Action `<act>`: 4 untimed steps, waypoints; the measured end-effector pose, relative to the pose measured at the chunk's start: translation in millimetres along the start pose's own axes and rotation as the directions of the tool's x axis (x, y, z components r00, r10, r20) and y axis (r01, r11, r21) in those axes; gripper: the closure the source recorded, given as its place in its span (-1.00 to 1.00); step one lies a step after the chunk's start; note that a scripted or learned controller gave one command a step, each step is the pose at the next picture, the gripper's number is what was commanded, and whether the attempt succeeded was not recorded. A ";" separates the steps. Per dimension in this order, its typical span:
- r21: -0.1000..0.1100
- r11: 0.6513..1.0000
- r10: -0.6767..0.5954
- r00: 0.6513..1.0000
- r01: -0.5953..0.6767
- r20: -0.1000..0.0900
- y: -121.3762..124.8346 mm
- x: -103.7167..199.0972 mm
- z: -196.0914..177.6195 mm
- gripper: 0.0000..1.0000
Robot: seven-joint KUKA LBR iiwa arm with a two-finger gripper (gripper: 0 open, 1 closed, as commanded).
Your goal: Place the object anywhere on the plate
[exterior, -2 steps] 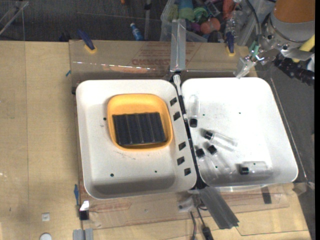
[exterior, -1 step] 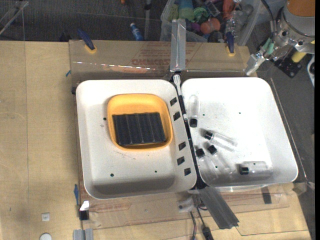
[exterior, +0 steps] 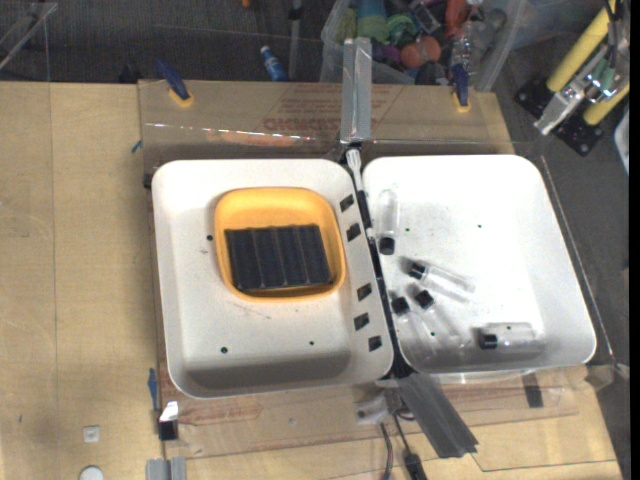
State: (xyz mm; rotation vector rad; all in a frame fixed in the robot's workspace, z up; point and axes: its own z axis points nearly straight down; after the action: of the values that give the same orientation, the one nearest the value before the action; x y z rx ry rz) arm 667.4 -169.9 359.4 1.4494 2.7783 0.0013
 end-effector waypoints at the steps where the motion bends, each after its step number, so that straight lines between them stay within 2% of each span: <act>1: -0.002 0.957 -0.290 0.957 0.290 0.001 -13.4 -20.0 -9.6 1.00; 2: -0.002 0.953 -0.303 0.953 0.303 0.001 -36.0 -40.1 -20.3 1.00; 3: -0.001 0.858 -0.513 0.858 0.513 -0.003 -39.0 -35.1 -21.6 1.00; 4: -0.002 0.795 -0.606 0.795 0.606 0.003 -34.3 -38.0 -44.3 1.00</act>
State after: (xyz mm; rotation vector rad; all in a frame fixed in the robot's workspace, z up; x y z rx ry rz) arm 660.6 -220.6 403.9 0.4835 3.0926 -0.0005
